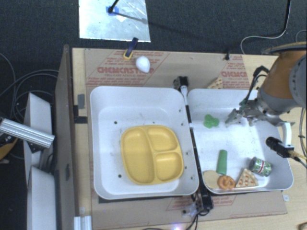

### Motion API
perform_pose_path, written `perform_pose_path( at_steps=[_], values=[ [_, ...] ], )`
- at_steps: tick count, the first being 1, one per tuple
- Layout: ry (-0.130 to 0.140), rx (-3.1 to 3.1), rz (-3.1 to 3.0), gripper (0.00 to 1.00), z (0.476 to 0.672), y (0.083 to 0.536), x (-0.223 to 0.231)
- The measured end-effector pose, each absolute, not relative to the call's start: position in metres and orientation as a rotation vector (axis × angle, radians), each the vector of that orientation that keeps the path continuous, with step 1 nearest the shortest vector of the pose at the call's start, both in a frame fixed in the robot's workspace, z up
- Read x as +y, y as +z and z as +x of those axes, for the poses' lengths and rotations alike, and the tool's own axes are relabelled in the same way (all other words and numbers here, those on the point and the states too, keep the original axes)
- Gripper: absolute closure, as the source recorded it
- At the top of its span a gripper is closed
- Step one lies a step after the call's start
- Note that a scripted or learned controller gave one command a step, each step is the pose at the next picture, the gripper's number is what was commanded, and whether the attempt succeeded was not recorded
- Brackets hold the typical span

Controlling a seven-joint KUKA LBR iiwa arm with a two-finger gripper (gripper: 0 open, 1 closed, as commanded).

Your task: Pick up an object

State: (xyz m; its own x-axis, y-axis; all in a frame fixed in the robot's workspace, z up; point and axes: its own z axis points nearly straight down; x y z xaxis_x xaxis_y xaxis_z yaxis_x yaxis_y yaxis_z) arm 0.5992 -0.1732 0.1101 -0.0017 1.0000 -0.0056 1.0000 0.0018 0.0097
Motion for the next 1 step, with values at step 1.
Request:
perform_pose_path(
  at_steps=[1],
  values=[
    [0.001, 2.232, 2.216, 0.00, 0.5800, 0.0828, -0.1193]
  ],
)
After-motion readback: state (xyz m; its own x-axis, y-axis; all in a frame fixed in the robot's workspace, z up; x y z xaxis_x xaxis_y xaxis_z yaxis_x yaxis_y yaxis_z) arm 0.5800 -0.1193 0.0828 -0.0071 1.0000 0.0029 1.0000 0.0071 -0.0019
